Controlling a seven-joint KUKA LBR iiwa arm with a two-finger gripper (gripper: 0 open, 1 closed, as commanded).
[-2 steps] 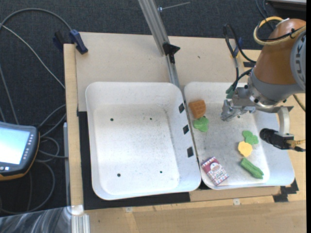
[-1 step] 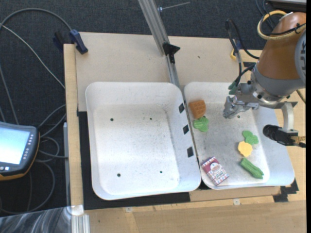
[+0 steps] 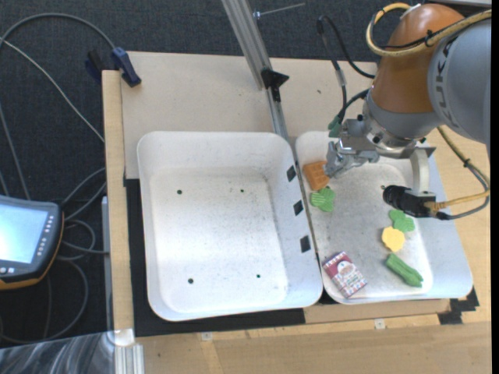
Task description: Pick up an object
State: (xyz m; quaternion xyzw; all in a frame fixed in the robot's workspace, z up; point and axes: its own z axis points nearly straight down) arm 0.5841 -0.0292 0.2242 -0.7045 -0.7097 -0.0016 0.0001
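My gripper hangs over the far left corner of the right bin. Just below and left of it, an orange block lies against the bin's left wall; whether the gripper touches it I cannot tell. A small green piece lies a little nearer the front. Toward the right side are a green leafy piece, a yellow piece and a long green piece. A red and white packet rests at the front left corner.
The left bin stands beside the right one, their walls meeting in the middle. A slanted metal rail runs down to the gap between them. A blue clamp grips the bench's far left corner.
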